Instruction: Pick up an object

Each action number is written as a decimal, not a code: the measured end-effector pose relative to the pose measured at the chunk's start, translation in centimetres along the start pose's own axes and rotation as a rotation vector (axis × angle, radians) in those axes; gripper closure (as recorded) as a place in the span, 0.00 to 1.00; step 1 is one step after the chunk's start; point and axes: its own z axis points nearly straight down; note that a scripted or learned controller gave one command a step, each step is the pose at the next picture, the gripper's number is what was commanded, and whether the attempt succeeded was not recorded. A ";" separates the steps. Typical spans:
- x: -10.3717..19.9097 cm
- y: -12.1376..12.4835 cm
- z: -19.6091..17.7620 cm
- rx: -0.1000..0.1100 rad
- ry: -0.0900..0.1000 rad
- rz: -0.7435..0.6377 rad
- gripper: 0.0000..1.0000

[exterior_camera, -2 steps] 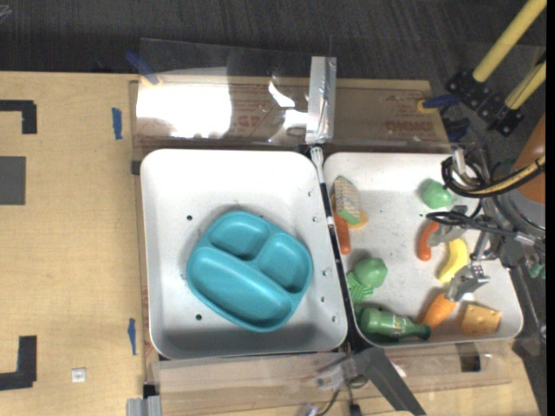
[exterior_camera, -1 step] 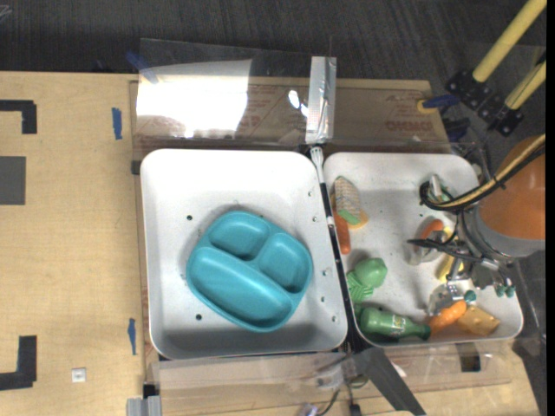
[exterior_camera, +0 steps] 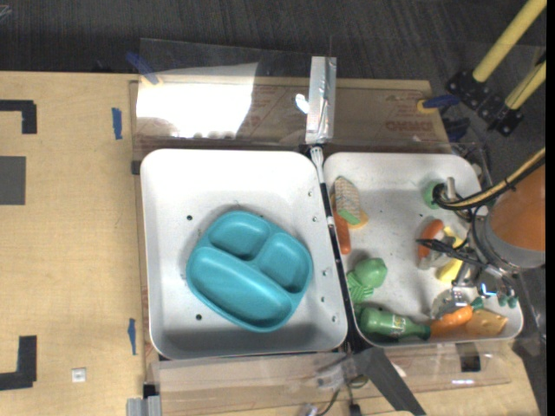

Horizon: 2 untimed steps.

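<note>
The arm reaches low into the right bin (exterior_camera: 381, 167) full of toys.

The tool (exterior_camera: 464, 295) is at the lower right of the frame, just above an orange carrot (exterior_camera: 453, 321); I cannot tell how it is set. A green bottle (exterior_camera: 390, 323) lies beside the carrot. A blue plate (exterior_camera: 250, 269) with three parts sits in the left bin (exterior_camera: 173, 180).

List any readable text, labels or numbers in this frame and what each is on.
None can be read.
Cardboard strip behind the right bin: faint printed lettering, too blurred to read.
Green bottle in that bin: label too small to read.
</note>
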 end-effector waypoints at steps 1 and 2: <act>0.1 0.1 0.0 0.004 -0.001 0.007 0.00; 0.3 -0.3 0.2 -0.002 0.007 -0.073 0.00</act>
